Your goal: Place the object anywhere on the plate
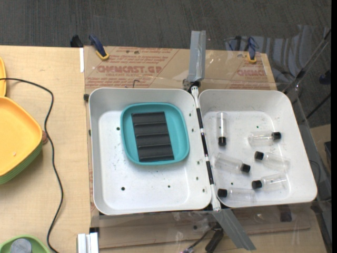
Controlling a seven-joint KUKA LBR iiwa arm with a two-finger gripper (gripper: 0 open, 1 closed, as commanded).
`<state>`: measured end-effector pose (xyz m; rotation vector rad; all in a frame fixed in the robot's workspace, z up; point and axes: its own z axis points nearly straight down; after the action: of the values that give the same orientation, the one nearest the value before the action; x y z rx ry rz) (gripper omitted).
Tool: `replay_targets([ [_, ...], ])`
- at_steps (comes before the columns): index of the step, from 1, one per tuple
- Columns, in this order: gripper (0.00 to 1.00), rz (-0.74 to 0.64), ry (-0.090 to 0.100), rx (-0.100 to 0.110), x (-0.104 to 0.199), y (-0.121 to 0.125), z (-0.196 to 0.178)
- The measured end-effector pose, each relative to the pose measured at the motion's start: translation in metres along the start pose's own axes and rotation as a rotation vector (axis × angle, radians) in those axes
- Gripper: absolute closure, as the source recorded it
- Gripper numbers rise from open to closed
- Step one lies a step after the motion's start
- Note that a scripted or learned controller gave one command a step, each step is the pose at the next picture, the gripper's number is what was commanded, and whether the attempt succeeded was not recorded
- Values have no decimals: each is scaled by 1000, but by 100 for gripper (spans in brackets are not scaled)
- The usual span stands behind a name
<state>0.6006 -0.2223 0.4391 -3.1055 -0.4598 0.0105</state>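
Observation:
A teal plate point(181, 136) with a dark ribbed insert point(151, 136) lies in the upper middle of the left white bin point(105, 157). Several clear plastic tubes with black caps are scattered in the right white bin point(295, 141): one upright near the left wall point(221, 129), one at the right point(265, 137), one in the middle point(231, 165), one lower right point(269, 182), one along the front edge point(234, 194).
Yellow and green dishes point(16, 141) sit on the wooden table at far left, with a black cable point(52, 157) running past them. Cardboard point(137, 65) with clamps lies behind the bins. A grey post point(197, 54) stands between the bins at the back.

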Motion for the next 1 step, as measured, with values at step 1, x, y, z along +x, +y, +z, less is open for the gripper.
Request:
replay_targets([
  [1,0,90,2,-1,4,1,-1],
])
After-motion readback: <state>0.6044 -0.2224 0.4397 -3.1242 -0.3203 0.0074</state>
